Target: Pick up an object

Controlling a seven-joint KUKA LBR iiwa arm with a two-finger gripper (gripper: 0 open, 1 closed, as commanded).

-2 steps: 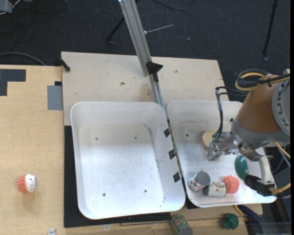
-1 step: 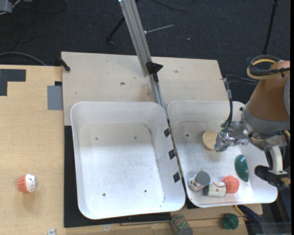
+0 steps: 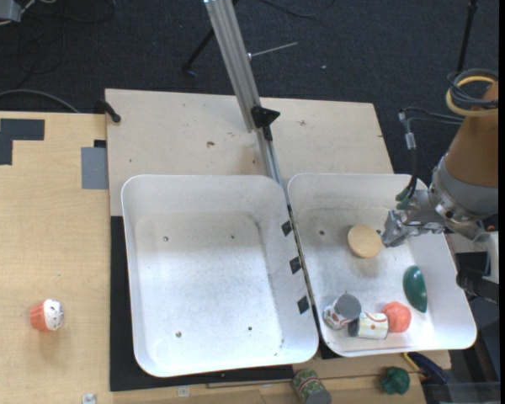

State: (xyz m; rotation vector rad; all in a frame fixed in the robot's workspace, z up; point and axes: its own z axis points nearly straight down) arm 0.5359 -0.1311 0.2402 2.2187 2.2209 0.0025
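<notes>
Tan round disc point(image 3: 364, 241) is seen mid right bin point(image 3: 454, 326), just beside the pincer point(image 3: 395, 228), well off the rim. Pincer state cannot be told; fingertips are blurred against the bin floor.

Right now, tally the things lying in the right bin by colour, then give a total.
Tan: 1, the round tan disc
Dark green: 1, the dark green oval piece
Orange-red: 1, the orange-red ball
Grey: 1, the grey cylinder
White: 1, the white printed cup
Total: 5
</notes>
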